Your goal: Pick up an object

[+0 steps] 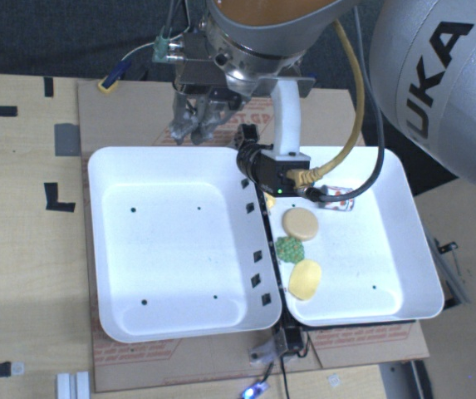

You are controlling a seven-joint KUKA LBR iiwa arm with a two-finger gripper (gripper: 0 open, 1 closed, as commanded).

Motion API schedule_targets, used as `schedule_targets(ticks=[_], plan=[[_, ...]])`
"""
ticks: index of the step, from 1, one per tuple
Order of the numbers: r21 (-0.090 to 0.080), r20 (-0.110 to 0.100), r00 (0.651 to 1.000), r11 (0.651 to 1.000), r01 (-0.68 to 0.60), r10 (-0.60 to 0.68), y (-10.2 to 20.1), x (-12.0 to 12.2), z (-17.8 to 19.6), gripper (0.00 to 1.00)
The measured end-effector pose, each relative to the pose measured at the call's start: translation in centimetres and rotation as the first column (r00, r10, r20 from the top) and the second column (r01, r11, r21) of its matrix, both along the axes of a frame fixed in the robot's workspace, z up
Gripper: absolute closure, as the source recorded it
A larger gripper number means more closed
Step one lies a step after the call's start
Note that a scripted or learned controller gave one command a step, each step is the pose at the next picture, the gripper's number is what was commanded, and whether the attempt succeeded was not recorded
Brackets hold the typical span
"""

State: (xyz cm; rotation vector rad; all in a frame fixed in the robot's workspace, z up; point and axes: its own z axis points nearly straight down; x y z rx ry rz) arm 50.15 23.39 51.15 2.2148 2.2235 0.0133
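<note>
Two white bins sit side by side on a cardboard-topped bench, dark floor beyond.

Objects lie in the right bin (387, 248) by its left wall: a tan disc (301, 223), a green knobbly piece (288, 248) touching it below, a yellow lump (305, 280) lower still, and a small red-and-white item (341, 204) near my cable. My gripper (196, 127) hangs past the far edge of the left bin (167, 256), over cardboard; whether its fingers are spread or pressed together, I cannot tell. My grey arm (437, 65) fills the upper right.

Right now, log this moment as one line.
gripper: above left bin's far rim, holding nothing | right bin: tan disc, green piece, yellow piece
</note>
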Motion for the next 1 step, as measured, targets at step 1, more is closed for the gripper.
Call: schedule_targets(ticks=[1], plan=[[-0.005, -0.01, 1.0, 1.0, 0.002, -0.002, -0.05, -0.08, -0.58, 0.0]])
